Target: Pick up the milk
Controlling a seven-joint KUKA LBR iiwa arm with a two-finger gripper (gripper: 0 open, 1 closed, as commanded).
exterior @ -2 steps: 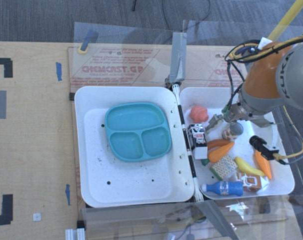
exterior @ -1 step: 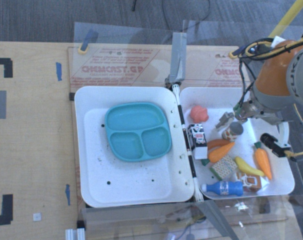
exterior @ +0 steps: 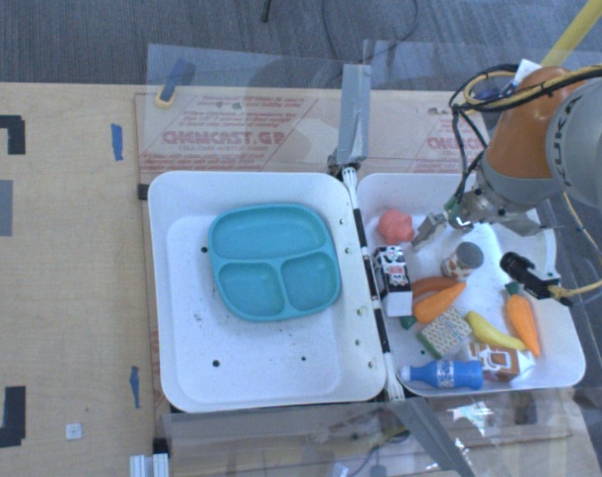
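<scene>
The milk [exterior: 392, 270] is a small carton with black and white cow patches. It lies in the right bin [exterior: 569, 366] against the left wall, next to the divider between the bins. My gripper [exterior: 448, 220] hangs over the upper middle of the right bin, up and to the right of the milk and apart from it. It sits between a pink-red round item [exterior: 395, 227] and a small can [exterior: 465, 258]. Nothing shows in its grasp.
The right bin also holds two carrots [exterior: 436, 300] [exterior: 523, 324], a banana [exterior: 495, 332], a cracker-like block [exterior: 443, 335], a blue bottle [exterior: 446, 374] and a brown-and-white pack [exterior: 502, 364]. A teal divided plate [exterior: 274, 260] lies in the left bin [exterior: 182, 366]. The arm's cables [exterior: 470, 97] loop at the upper right.
</scene>
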